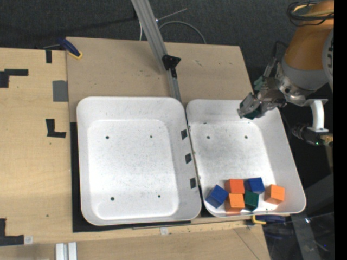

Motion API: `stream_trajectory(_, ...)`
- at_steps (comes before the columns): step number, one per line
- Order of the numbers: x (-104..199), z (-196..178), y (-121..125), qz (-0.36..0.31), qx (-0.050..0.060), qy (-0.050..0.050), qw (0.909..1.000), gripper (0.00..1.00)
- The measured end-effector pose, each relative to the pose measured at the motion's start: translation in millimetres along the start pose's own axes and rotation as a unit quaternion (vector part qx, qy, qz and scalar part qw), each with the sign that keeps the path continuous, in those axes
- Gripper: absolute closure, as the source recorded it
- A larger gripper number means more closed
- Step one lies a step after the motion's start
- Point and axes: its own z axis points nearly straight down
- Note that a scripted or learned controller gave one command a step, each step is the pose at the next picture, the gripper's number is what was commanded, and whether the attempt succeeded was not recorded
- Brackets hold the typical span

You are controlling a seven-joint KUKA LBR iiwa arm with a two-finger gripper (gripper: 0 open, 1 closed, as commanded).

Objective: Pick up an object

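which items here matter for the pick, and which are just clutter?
Job:
- hand, over the right bin's far corner
- blocks at the right bin's near edge: blue, orange, blue, orange, orange, green

Lying about:
- left bin
- metal pole
- blue-and-yellow clamp

blocks [245,194] crowd near wall (right bin [227,150])

Both bins, left [87,145] and right [282,145], look like smooth white plastic, faintly speckled, with a soft sheen. The bench [32,161] is pale matt wood board, scuffed at the far side. The slanted rail [147,20] reads as brushed metal. The blocks [244,193] at the right bin's near edge look smooth and matt. The arm's [306,42] orange shell is glossy.
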Motion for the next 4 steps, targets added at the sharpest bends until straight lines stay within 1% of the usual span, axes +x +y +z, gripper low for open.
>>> stream_trajectory(1, 60, 15, 9, 0.000, 0.001, 0.000, 1.0000, 1.00)
stream_trajectory(2, 114, 30, 12, 0.000, 0.001, 0.000, 1.0000, 1.00)
stream_trajectory(3, 171, 20, 15, 0.000, 0.000, 0.000, 1.0000, 1.00)
stream_trajectory(4, 229, 28, 32, 0.000, 0.000, -0.001, 1.0000, 1.00)
